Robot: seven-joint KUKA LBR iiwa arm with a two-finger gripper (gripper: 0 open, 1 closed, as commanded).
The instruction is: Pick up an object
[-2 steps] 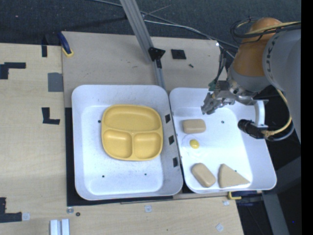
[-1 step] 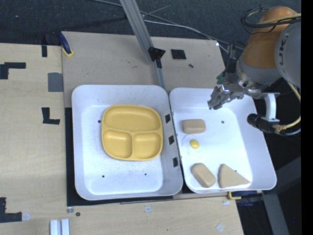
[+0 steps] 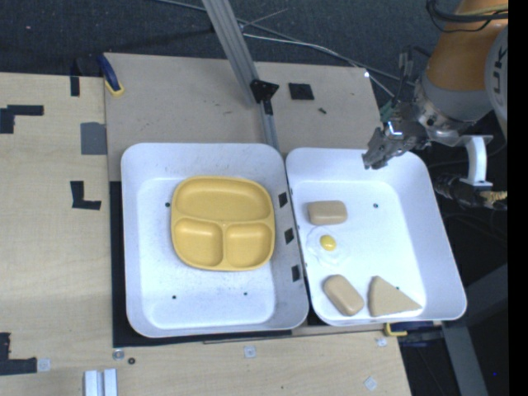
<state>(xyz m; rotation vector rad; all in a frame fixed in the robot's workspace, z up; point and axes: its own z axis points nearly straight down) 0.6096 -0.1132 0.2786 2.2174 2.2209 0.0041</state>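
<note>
Broadly, a tan desk (image 3: 190,97) is seen from above, and two shallow white bins are set on it side by side, their inner rims touching. The left bin (image 3: 144,304) is taken up in its middle by a yellow tray (image 3: 221,223) that is divided into three compartments, one long one at the far side and two smaller ones nearer the camera. The right bin (image 3: 412,213) is occupied by four smaller things. The grey arm (image 3: 462,64), with its orange band, is seen at the upper right, and its claw (image 3: 381,153) is held over the far right corner of the right bin, well apart from every object; nothing is seen between its fingers, and whether it is released or clenched cannot be told. A tan wedge (image 3: 391,297) is laid in the near right corner of that bin, with a tan oblong roll (image 3: 341,294) just beside it on the left. A tan rounded block (image 3: 327,213) is placed further back, near the bin's left wall. Between the block and the roll, a small fried egg (image 3: 327,243) is laid, white with a yellow centre. A blue and yellow clip (image 3: 110,76) is seen at the desk's far left.
</note>
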